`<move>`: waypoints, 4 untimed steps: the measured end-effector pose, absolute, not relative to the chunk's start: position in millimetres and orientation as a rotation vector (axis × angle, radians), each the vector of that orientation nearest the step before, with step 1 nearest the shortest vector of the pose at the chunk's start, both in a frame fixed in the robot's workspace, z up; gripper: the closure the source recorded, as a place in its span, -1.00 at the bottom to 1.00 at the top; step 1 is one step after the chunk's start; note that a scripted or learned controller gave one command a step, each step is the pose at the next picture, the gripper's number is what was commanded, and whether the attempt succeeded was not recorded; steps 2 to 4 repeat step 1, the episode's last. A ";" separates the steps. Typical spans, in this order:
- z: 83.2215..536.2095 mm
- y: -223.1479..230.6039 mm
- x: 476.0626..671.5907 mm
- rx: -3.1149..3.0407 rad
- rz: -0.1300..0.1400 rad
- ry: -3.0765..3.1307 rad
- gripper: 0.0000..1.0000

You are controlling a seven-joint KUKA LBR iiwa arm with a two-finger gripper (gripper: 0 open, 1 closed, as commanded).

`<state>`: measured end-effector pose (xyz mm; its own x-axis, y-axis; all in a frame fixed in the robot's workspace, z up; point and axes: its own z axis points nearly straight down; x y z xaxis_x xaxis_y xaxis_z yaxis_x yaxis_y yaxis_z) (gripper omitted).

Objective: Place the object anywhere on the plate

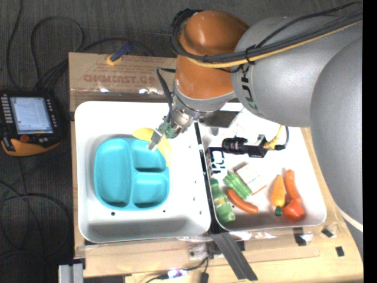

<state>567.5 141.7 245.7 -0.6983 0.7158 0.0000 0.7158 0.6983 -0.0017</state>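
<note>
The gripper, whose opening I cannot tell, hangs touching a yellow object, with the blue plate directly below-left of it, its upper rim underneath.

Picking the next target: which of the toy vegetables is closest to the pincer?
The yellow piece in the left bin, lying at the blue plate's top edge right by the pincer. All the others sit in the right bin.

Faint red lettering across cardboard sheet behind the bins, too washed out to read; partial white letters on grey arm, likely KUKA.
</note>
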 end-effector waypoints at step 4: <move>245.8 142.0 567.4 -1.219 0.001 -2.894 -1.00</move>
